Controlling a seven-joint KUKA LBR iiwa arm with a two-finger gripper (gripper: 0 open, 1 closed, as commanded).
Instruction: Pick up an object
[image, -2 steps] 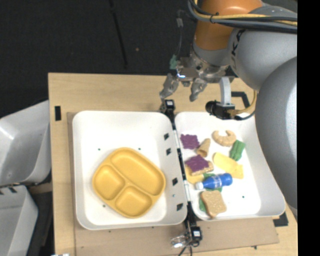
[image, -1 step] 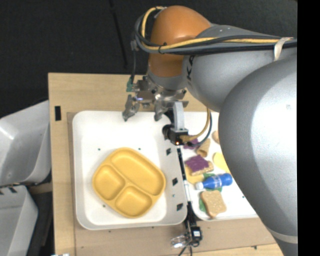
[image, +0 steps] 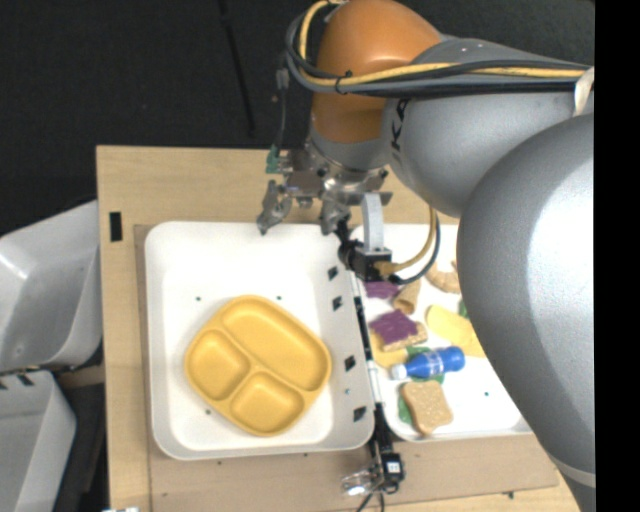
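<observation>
The grey two-finger gripper (image: 300, 212) hung with jaws spread and empty over the left white bin's (image: 165, 300) far rim, the yellow three-compartment plastic tray (image: 258, 364) lying nearer the camera below it.

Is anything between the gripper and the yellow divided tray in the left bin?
Nothing visible. The gripper sits over the left bin's far edge, and bare white floor lies between it and the yellow tray.
</observation>
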